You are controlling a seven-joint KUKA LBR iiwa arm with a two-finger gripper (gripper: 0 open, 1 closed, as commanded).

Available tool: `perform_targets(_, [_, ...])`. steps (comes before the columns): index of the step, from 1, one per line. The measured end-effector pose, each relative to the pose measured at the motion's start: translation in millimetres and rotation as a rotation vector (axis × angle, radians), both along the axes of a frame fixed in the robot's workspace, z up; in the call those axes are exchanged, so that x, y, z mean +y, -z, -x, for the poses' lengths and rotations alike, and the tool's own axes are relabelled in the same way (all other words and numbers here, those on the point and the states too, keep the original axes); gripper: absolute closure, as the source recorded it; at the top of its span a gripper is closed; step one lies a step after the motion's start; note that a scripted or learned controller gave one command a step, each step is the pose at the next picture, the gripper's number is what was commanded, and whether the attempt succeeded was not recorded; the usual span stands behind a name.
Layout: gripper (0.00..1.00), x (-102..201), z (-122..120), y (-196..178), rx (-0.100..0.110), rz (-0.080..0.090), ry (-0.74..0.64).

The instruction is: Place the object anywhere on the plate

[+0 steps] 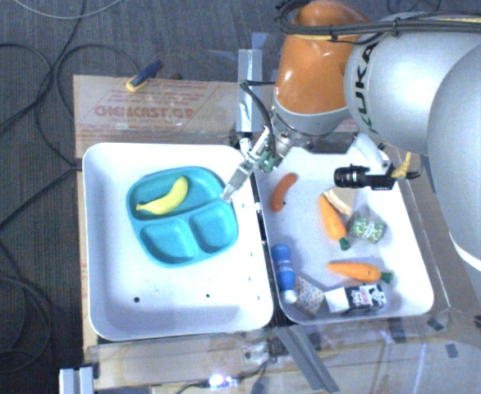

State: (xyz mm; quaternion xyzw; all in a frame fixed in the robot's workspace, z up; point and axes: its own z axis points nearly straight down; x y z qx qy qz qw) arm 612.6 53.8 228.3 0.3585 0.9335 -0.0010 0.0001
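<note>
A yellow banana (165,197) lies in the upper compartment of the blue divided plate (203,230), which sits in the left white bin (109,302). My gripper (232,185) hangs over the plate's right rim, close to the wall between the two bins and a short way right of the banana. Nothing shows at its tip. The grey arm with its orange band (314,64) reaches in from the upper right.
The right bin (417,294) holds a brown sausage (282,191), two carrots (332,217) (355,271), a blue bottle (283,269), a green wrapped item (367,229), a pale wedge (339,199) and a small carton (357,298). Cables lie on the floor at left.
</note>
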Motion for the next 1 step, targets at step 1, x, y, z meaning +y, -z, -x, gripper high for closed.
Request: perform_targets(1, [0.00, 0.0, 0.0, 0.0, 0.000, 0.000, 0.000])
